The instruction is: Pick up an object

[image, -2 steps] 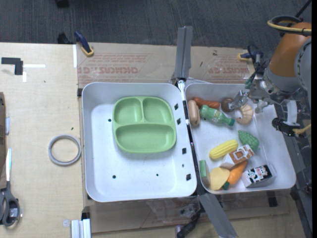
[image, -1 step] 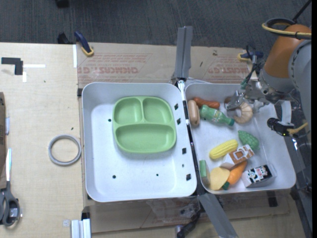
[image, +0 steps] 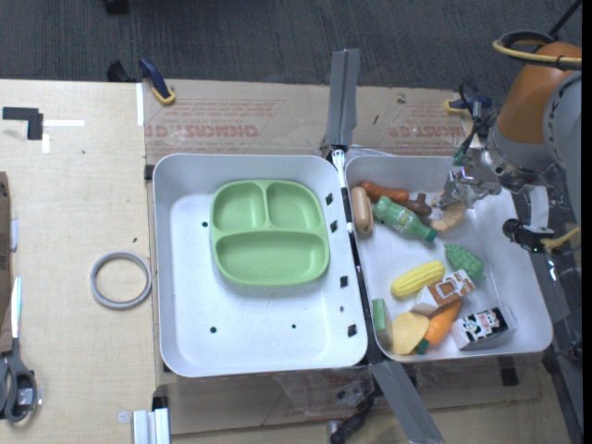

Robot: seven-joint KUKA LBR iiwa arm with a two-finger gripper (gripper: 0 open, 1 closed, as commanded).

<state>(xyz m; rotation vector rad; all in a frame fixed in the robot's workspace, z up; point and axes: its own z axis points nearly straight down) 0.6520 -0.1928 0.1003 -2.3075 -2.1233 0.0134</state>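
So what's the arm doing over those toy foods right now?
Gripper low at right bin's far end, fingers unclear. Nothing visibly held. Green bottle, hot dog, corn crowd nearby.

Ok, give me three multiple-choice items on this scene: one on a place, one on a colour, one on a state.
1. Where is the divided plate?
A. left bin
B. right bin
C. on the bench

2. What colour is the corn cob?
A. red
B. yellow
C. blue

3. How does the green bottle sit?
A. upright
B. on its side
C. on the plate

Answers: 1 A, it rests on the left bin floor. 2 B, it is plainly yellow. 3 B, it lies flat in the right bin, near the gripper.
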